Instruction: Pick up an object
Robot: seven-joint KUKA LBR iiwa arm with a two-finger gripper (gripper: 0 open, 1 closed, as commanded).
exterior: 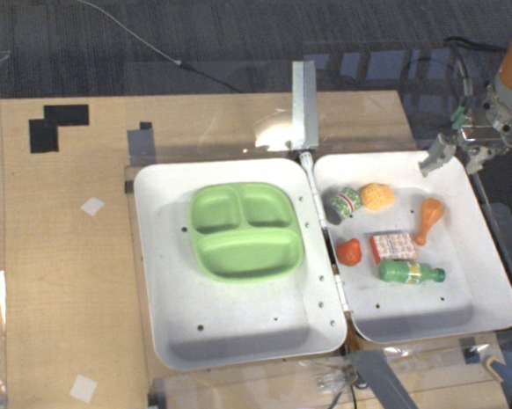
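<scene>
This was a robotics lab or test cell, not a home or a shop. The plain wooden bench (59, 285) carried two shallow white bins (240, 342) set side by side, and everything else read relative to them. A metal bracket (305, 107) stood upright just behind their shared edge, and small metal clamps (141, 145) sat at their outer corners. Black tape patches (56, 124) marked the bench well to their left. A loose cable (137, 36) trailed over dark carpet (224, 16) beyond them. Inside lay toy food and a green divided plate (245, 230), test props rather than real tableware. The grey arm (504, 109) hung at their right.
</scene>
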